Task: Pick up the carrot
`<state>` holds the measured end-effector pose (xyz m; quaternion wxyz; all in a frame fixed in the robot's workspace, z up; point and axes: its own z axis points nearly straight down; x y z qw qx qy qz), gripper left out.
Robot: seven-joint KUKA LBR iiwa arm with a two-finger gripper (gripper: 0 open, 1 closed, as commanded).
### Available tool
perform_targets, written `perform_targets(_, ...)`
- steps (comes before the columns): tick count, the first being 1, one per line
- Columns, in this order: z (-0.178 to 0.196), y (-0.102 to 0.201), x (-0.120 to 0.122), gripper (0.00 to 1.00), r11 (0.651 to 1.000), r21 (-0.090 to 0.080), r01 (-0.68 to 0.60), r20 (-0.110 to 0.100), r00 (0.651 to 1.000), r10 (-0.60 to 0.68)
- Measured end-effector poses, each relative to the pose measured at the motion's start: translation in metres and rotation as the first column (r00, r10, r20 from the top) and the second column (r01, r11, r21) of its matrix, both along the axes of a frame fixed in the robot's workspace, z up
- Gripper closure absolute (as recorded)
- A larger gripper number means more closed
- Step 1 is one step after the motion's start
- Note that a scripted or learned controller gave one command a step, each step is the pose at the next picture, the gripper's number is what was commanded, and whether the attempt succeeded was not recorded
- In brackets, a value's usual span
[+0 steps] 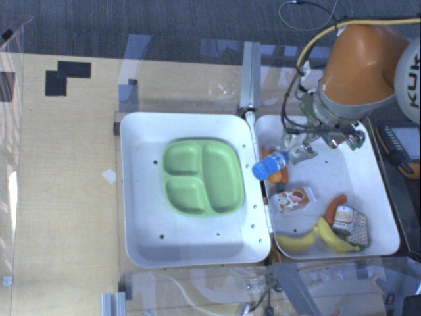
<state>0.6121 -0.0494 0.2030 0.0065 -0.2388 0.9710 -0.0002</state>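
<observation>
Two shallow white plastic bins side by side on a pale wooden surface (66,196). In the left white bin (141,242), a smooth green plastic plate (200,176) with three compartments and rounded corners. In the right white bin (381,203), a clear plastic bottle with a blue cap (270,165) lying tilted at the left wall, something orange partly hidden beneath it. Nearby, a small flat printed packet (291,200). Toward the bottom edge, two curved yellow bananas (296,241) lying end to end. Just above the right one, the stubby orange carrot (336,206), slanted, touching a round patterned can (344,220) and a grey checked pouch just beside it. Above the bin's upper half, the grey arm with its glossy orange band, black cables looping around. Below it the metallic tool (308,147), near the bottle, well apart from the carrot, nothing seen between its fingers. Finger spread impossible to make out, wrist hardware and glare obscuring the tips.
</observation>
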Motion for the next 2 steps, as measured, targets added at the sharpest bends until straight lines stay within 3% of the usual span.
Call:
perform_targets(1, 0.021, 0.029, -0.030, 1.00, 0.998, -0.001, -0.069, -0.002, 0.998, 0.069)
perform_targets(2, 0.034, 0.030, -0.028, 1.00, 0.998, 0.001, -0.065, 0.010, 0.998, 0.065)
